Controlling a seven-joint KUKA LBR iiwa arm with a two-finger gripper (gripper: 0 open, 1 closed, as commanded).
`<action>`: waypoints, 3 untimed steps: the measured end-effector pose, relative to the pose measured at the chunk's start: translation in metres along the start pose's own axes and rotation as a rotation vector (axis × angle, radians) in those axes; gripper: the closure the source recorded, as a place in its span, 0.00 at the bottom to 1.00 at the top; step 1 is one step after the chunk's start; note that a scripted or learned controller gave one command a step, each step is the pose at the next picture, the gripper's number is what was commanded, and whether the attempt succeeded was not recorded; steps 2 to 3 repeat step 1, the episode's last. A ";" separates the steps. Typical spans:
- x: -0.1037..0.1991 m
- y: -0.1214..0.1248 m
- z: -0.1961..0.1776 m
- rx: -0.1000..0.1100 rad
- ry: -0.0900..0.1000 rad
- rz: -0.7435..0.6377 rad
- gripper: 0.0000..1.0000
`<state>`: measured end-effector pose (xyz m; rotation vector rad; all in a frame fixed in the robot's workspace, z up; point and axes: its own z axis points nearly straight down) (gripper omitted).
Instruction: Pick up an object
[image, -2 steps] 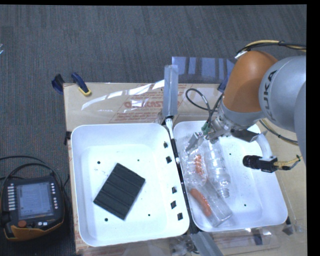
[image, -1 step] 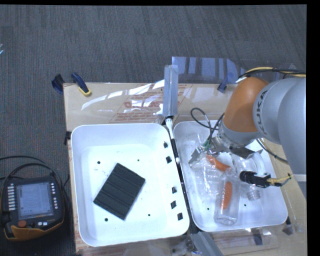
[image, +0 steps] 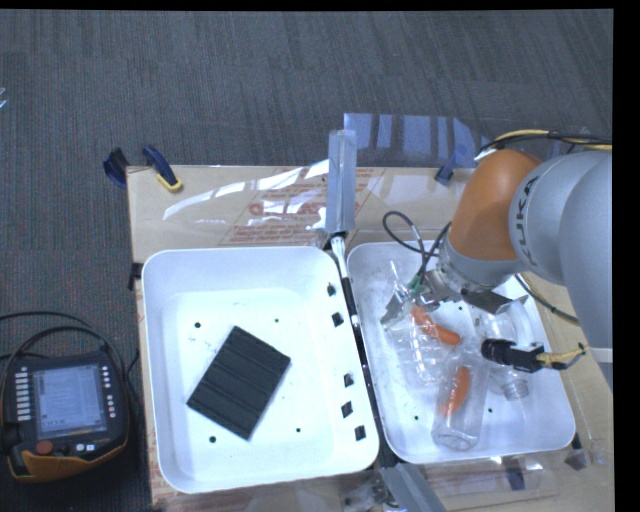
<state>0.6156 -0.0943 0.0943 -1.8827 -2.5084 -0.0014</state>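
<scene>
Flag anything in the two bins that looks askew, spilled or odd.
The black pad lies crooked in the left bin, corners off the walls. In the right bin, clear plastic bottles lie tipped over in a jumble with orange pieces.

one fixed camera looks down at a slant from above the bench (image: 200, 200), far enough to take in both white bins side by side, the left bin (image: 160, 300) and right bin (image: 560, 420). the arm (image: 560, 220) enters from the right edge.
</scene>
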 end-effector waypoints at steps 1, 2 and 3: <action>0.054 -0.011 -0.091 0.001 -0.003 -0.066 1.00; 0.054 -0.011 -0.091 0.001 -0.003 -0.066 1.00; 0.054 -0.011 -0.091 0.001 -0.003 -0.066 1.00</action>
